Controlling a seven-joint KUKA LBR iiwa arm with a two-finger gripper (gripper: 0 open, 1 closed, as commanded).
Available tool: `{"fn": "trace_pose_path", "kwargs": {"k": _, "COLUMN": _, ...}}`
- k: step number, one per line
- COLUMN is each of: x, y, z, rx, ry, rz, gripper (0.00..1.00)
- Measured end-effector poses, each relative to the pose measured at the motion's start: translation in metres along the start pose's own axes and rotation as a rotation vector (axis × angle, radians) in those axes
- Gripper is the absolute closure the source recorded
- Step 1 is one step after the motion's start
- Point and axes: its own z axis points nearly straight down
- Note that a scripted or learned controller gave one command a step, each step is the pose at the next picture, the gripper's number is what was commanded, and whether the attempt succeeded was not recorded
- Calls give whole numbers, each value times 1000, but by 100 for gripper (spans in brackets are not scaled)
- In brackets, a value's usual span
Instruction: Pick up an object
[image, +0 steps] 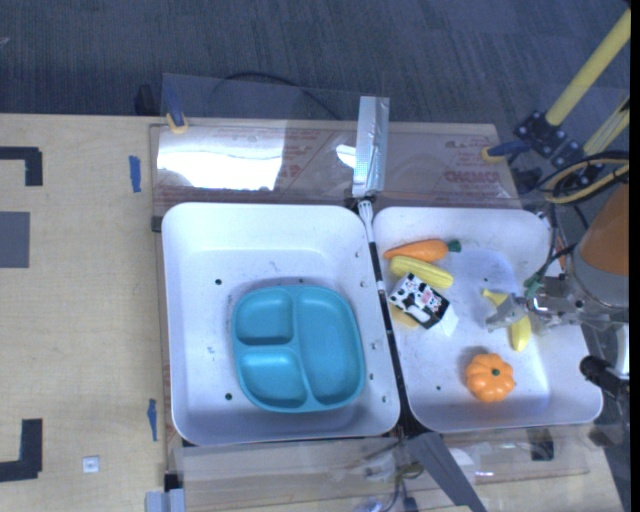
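Cut off at three o'clock: arm (612, 250). Partly hidden under gripper (503, 312): small yellow object (519, 333), shape unclear.

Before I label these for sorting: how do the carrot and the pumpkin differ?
The carrot is long and tapered; the pumpkin is round and ribbed. The carrot lies near the bin's far side beside the corn; the pumpkin sits alone near the front. Both are orange.

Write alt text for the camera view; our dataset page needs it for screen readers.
A gripper reaches over a banana in the right bin, beside a pumpkin, carrot and corn. The left bin holds a blue tray.
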Motion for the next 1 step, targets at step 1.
{"fn": "trace_pose_path", "kwargs": {"k": 1, "x": -3, "y": 1, "z": -10, "rx": -4, "ry": -7, "rz": 2, "gripper": 100}}
